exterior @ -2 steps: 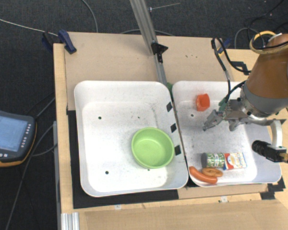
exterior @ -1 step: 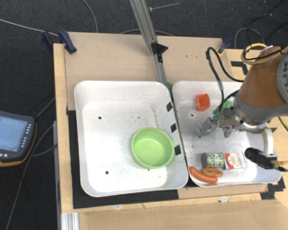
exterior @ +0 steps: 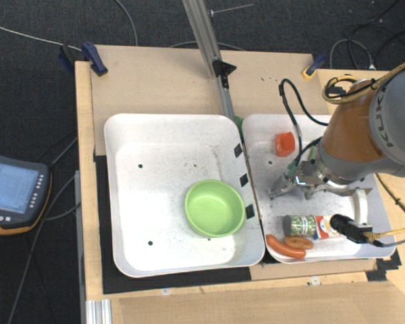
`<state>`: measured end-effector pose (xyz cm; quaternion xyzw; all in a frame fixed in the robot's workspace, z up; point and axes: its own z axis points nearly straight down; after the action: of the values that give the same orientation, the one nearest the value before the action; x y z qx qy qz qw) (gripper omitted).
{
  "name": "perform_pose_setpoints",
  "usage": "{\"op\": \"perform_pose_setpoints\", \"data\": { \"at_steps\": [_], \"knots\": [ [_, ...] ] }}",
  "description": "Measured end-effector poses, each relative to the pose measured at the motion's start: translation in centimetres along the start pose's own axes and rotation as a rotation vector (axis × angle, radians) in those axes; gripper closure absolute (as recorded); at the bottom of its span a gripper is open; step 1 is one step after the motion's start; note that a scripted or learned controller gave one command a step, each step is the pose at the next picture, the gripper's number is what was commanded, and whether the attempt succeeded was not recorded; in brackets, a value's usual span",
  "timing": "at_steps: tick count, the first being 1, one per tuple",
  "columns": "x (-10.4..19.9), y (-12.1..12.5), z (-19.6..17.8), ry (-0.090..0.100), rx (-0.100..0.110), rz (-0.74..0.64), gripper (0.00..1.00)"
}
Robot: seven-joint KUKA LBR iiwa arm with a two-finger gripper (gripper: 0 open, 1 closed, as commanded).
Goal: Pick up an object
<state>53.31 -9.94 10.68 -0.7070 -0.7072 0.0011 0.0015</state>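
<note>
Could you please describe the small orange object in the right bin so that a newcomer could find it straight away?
Look at the right bin, the one the arm reaches over. Near its far left corner, beyond the end effector, sits a small orange object, apart from everything else. The other items, a green-labelled container and a red sausage-shaped item, lie along the near edge, so the colour and lone position mark it.

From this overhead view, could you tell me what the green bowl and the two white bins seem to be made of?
The green bowl looks like smooth moulded plastic: uniform lime colour, soft sheen. The left bin and the right bin look like thin formed plastic, matte white, with rounded corners and dark scuff specks; I cannot be sure.
</note>
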Motion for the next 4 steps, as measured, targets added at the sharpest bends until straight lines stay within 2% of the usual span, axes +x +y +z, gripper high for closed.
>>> {"op": "perform_pose_setpoints", "data": {
  "at_steps": [1, 2, 4],
  "knots": [
    [0.0, 0.0, 1.2, 0.0, -0.002, 0.0, 0.0],
    [0.0, 0.0, 0.1, 0.0, -0.004, 0.0, 1.0],
    [-1.8, 0.0, -10.4, -0.001, -0.009, 0.0, 1.0]
  ]
}}
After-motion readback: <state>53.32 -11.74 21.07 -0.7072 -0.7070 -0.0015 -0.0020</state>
